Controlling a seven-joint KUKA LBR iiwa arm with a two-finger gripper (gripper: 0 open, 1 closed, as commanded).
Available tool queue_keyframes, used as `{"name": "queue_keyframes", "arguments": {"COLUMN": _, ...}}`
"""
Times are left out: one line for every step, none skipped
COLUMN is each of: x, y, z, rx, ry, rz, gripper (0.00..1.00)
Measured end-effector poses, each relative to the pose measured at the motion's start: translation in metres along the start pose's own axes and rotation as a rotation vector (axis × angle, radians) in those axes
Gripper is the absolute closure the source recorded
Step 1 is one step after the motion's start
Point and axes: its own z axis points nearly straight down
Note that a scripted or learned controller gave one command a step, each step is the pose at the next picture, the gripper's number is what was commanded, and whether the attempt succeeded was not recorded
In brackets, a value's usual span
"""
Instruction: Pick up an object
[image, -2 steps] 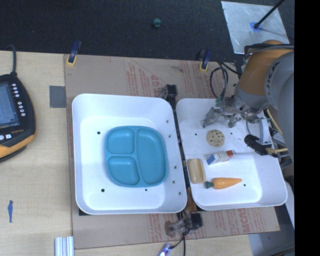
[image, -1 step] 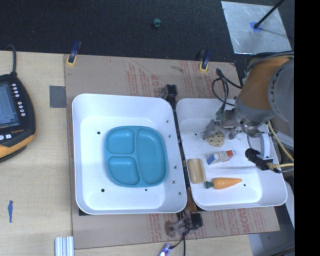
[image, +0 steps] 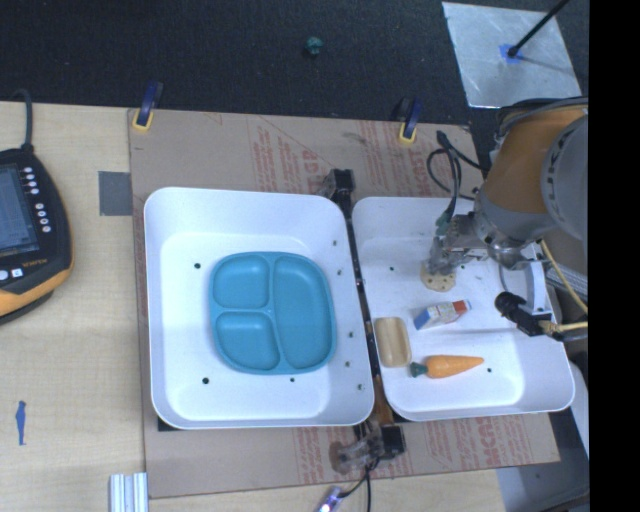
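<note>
Grey metal gripper (image: 447, 252) is lowered just above a small tan round object (image: 435, 279) in the right white bin (image: 400, 400), beyond the orange carrot (image: 452, 367). Finger spread cannot be told; possibly the reach. Descent and closing would be needed.

Bright even overhead light; mild glare on white bins (image: 170, 215); soft shadows; slightly blurry, low resolution.
</note>
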Motion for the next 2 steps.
{"name": "queue_keyframes", "arguments": {"x": 0.000, "y": 0.000, "z": 0.000, "rx": 0.000, "ry": 0.000, "rz": 0.000, "gripper": 0.00}}
{"name": "queue_keyframes", "arguments": {"x": 0.003, "y": 0.039, "z": 0.012, "rx": 0.000, "ry": 0.003, "rz": 0.001, "gripper": 0.00}}
